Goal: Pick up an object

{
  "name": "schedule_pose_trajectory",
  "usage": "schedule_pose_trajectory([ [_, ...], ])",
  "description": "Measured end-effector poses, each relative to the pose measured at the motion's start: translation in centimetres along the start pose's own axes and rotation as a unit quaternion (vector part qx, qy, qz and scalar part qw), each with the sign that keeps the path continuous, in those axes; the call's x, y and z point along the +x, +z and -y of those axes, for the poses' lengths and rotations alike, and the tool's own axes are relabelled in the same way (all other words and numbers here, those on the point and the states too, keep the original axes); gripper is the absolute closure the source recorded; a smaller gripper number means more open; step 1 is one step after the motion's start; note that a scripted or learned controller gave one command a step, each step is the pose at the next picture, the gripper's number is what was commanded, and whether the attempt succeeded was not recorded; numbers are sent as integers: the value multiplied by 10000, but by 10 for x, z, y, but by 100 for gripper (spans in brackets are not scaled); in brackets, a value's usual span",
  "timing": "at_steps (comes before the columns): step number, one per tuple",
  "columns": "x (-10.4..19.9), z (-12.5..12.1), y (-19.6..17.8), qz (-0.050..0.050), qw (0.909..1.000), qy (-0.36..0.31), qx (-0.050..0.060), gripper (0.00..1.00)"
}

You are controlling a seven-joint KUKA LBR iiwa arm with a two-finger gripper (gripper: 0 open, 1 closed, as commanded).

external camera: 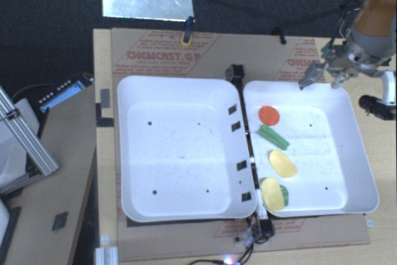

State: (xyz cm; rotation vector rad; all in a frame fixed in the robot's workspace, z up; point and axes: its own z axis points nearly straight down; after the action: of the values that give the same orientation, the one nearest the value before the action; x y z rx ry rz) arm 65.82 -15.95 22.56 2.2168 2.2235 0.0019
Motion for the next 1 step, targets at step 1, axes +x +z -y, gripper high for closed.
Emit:
schedule_pose_trajectory([
  [1,54,-8,142,-24,10000,-28,56,0],
])
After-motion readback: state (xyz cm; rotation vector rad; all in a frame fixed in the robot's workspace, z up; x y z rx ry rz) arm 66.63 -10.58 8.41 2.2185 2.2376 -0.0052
